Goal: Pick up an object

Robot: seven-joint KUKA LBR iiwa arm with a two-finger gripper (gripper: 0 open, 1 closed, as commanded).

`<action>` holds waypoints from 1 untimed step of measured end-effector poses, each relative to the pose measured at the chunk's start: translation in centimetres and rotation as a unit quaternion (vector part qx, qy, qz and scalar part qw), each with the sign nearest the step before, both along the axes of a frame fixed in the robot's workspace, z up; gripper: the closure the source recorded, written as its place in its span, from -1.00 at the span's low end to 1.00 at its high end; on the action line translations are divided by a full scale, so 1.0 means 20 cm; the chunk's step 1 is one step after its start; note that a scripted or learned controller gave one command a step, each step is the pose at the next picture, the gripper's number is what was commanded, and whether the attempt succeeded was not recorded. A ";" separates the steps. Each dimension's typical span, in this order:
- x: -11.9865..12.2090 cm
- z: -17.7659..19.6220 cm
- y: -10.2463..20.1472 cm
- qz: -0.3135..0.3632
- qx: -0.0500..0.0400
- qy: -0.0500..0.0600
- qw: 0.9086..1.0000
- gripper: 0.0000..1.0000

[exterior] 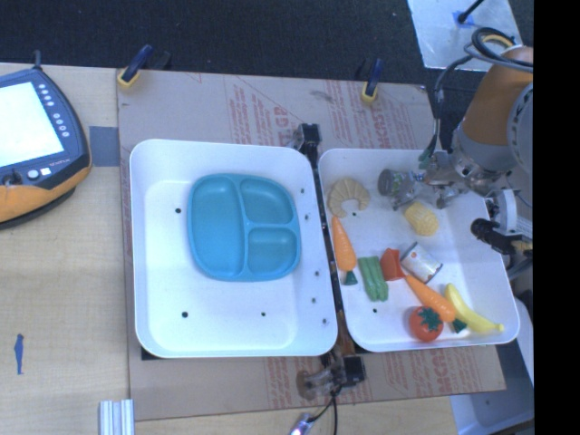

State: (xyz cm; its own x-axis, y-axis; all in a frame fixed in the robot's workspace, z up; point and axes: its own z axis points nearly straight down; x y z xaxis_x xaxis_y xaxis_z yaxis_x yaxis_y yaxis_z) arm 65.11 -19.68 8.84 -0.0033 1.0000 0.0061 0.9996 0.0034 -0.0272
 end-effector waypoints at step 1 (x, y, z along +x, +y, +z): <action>0.00 0.05 0.00 0.001 0.000 0.001 1.000 1.00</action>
